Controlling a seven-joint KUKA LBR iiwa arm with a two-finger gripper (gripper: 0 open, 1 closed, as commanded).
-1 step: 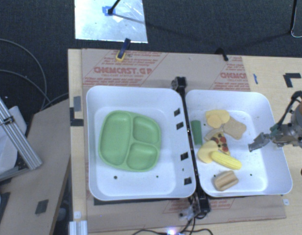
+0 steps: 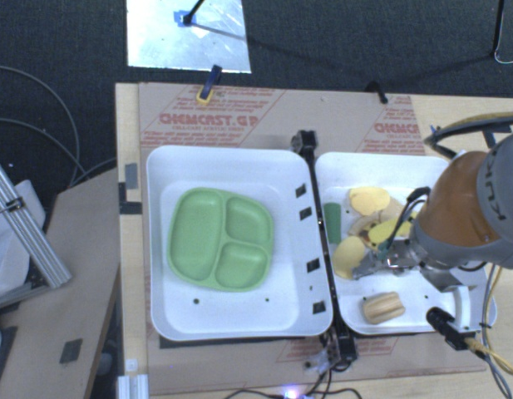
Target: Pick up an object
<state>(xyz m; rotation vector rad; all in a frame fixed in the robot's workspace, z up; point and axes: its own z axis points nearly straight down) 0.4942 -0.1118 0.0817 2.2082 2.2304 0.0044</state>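
Camera view: gripper (image 2: 371, 263) touches yellow fruit (image 2: 349, 256).

Divided plate (image 2: 220, 239) in left bin (image 2: 169, 169); food items (image 2: 369, 199) in right bin (image 2: 356, 163).

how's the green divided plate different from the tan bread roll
The green divided plate lies in the left bin; the tan bread roll lies in the right bin. The plate is far larger, flat, with three compartments; the roll is small and rounded. Both lie untouched, apart from the gripper.
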